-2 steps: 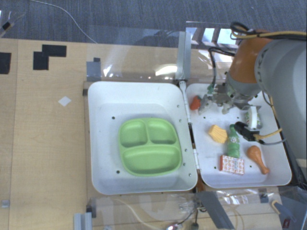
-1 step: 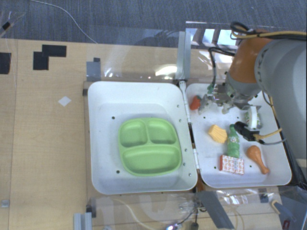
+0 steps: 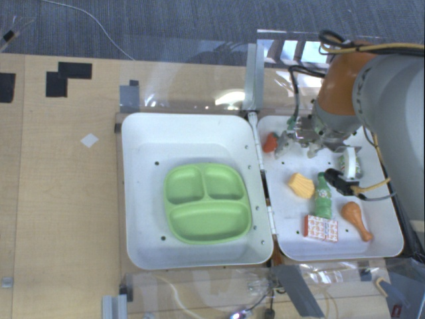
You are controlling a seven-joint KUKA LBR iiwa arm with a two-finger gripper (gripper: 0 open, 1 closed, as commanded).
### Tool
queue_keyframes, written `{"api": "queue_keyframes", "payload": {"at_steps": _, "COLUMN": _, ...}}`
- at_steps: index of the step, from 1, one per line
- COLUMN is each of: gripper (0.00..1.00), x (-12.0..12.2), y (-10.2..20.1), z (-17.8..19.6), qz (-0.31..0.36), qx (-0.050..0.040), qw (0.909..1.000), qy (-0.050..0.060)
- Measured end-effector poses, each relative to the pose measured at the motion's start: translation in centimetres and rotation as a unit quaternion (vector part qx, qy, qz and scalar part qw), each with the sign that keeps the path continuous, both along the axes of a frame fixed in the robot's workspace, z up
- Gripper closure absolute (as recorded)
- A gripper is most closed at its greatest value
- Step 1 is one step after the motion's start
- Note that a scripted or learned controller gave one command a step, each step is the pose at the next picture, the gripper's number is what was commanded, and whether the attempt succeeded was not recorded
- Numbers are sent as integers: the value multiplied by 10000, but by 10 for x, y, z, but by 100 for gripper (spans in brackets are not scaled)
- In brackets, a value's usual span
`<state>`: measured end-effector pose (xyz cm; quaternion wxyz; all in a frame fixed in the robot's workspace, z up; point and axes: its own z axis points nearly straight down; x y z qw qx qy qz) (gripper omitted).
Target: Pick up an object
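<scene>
Camera view, near edge first: what is lying closest in the right bin [image 3: 388, 248]?

A red-and-white patterned packet [image 3: 321, 228] is lying flat near the front wall, and an orange drumstick-shaped toy [image 3: 356, 219] is lying just beside it, on the view's right, slanting toward the front corner.

And what is the left bin [image 3: 143, 145] holding?

1 green plate [image 3: 208, 203] with 3 compartments is sitting on its floor, around the middle.

What is lying further back in the right bin?

A green bottle-like thing [image 3: 323, 198] is lying just behind the packet; whether they are touching, I cannot tell. A yellow chunk [image 3: 301, 185] is lying just beside it, toward the wall between the 2 bins.

Where is the gripper hanging?

The gripper [image 3: 297, 146] is hanging over the far half of the right bin, behind the yellow chunk. Its fingers [image 3: 283, 143] are standing apart, with bare bin floor showing between them. A small red thing [image 3: 269, 142] is lying just beside them, close to the dividing wall; whether a finger is touching it, I cannot tell.

And the arm?

The grey arm [image 3: 392, 92] is reaching in from the view's right, its orange band [image 3: 342, 78] showing above the wrist, and it is covering the bin's far right corner.

What is showing beyond the bins?

Both bins are resting on a pale wooden counter [image 3: 60, 198]; black patches [image 3: 66, 78] are showing on it at the far left, and blue-grey carpet [image 3: 166, 12] is stretching behind.
</scene>
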<state>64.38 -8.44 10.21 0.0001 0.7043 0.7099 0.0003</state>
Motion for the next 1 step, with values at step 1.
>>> {"api": "queue_keyframes", "payload": {"at_steps": 1, "gripper": 0, "x": 0, "y": 0, "z": 0, "qz": 0, "qx": 0, "qw": 10000, "qy": -1}}
